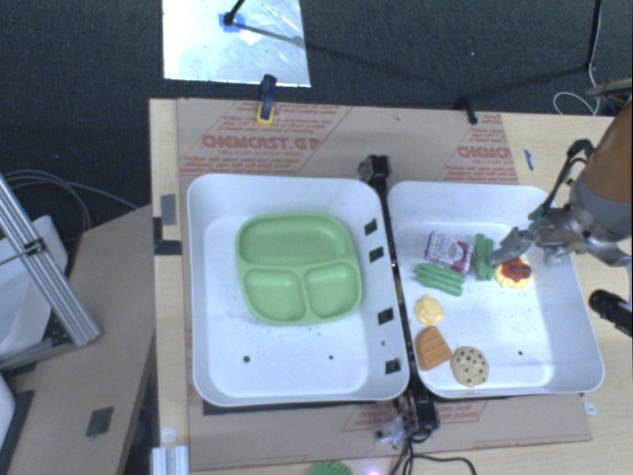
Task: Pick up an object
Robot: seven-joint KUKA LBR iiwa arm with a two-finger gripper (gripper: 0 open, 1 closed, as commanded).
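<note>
My gripper (513, 248) hangs over the right bin (564, 344), reaching in from the right edge. Its tips sit just above a small red and yellow toy food (513, 276). Beside it to the left stands a green piece (483, 255), then a pink and white packet (448, 251) and a green bean-like piece (440, 279). Lower down lie a yellow piece (428, 311), an orange bread-like slice (432, 347) and a chocolate-chip cookie (470, 365). Nothing is visibly held between the fingers.
The left bin (213, 364) holds a green divided plate (298, 267). A black hinge strip (388, 275) runs between the bins. A yellow clamp (266, 101) sits at the bench's back edge. The grey arm fills the right side.
</note>
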